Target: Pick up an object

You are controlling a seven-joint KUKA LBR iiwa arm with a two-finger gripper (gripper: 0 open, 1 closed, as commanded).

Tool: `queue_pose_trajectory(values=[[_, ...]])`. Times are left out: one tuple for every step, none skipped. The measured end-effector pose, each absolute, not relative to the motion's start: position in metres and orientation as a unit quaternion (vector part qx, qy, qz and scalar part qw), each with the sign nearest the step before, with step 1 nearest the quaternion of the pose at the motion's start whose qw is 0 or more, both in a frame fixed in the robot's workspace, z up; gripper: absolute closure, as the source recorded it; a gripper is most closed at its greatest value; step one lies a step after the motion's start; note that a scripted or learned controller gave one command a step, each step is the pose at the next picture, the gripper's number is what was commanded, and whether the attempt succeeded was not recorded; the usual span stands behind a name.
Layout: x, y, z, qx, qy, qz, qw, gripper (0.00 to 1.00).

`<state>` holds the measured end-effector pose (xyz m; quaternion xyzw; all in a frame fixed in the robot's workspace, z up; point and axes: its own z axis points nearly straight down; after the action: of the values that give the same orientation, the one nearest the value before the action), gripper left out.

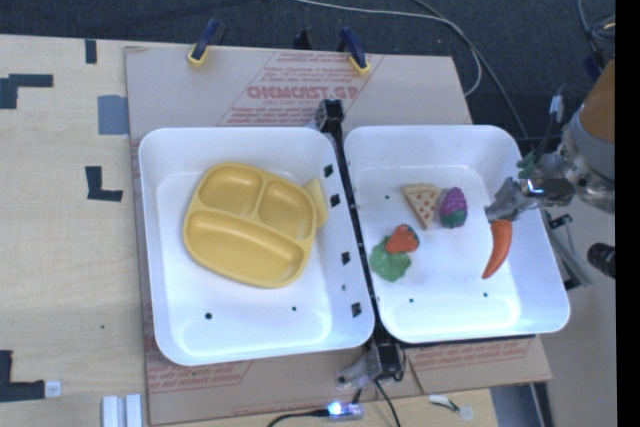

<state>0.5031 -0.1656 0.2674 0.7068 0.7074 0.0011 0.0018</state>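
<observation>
Two white bins sit before you. Your gripper (507, 203) is at the right bin's (455, 327) far right side, pinching the top of the orange toy pepper (497, 248), which hangs just above the floor.

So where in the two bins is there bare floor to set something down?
Left bin: a bare strip along the near edge, below the yellow divided tray. Right bin: bare near floor below the green toy and the orange chili pepper. It is crowded mid-bin around the waffle wedge, the purple grapes and the gripper.
</observation>
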Motion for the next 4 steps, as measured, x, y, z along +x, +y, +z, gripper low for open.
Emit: queue_pose_trajectory(values=[[0.506,-0.113,0.252,0.706,0.709,-0.0001,-0.001,1.0],[0.508,-0.054,0.242,0.705,0.709,-0.0001,-0.001,1.0],[0.518,0.008,0.234,0.705,0.709,-0.0002,-0.001,1.0],[0.532,0.051,0.232,0.706,0.709,-0.0002,-0.001,1.0]])
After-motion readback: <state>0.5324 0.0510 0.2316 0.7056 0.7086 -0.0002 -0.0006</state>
